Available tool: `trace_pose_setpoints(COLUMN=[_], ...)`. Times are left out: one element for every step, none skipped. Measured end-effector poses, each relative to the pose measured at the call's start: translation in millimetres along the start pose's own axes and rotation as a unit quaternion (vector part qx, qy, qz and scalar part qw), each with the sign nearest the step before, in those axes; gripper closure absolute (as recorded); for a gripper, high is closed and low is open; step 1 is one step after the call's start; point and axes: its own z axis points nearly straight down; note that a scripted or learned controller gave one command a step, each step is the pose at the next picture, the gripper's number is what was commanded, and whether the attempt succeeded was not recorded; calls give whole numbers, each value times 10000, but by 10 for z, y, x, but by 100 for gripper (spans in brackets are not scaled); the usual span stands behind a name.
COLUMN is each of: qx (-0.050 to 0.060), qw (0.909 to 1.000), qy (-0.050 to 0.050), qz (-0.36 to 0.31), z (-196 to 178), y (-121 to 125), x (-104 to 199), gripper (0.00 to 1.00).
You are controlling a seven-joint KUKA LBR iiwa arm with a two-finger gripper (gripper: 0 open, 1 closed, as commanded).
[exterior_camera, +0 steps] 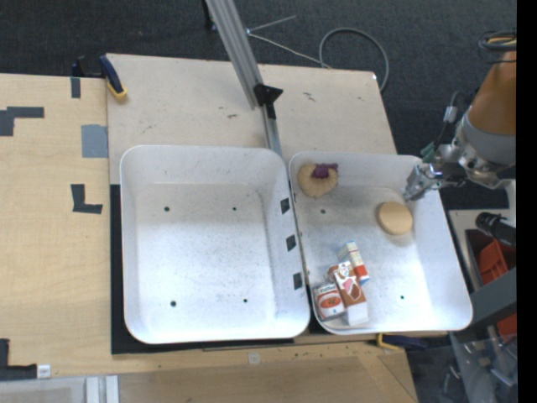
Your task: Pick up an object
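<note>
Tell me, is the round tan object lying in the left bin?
No, the round tan object lies in the right bin, near the gripper.

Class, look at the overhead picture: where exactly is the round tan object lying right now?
The round tan object lies in the right bin, near its right wall, just below the gripper and above the small cartons.

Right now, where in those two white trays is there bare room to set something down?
The left bin offers bare floor from wall to wall. In the right bin, free patches lie between the tan puck and the cartons, and right of the cartons. The far end is crowded: the purple-topped bun, puck and gripper.
</note>
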Motion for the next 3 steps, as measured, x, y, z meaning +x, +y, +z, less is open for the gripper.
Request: trace_pose_setpoints(qx=[30, 28, 26], qw=[10000, 10000, 10000], qy=[19, 20, 20], qz=[-24, -26, -28], z=[63, -69, -172], y=[-37, -134, -232], x=[601, 1139, 1647], gripper=[100, 100, 100])
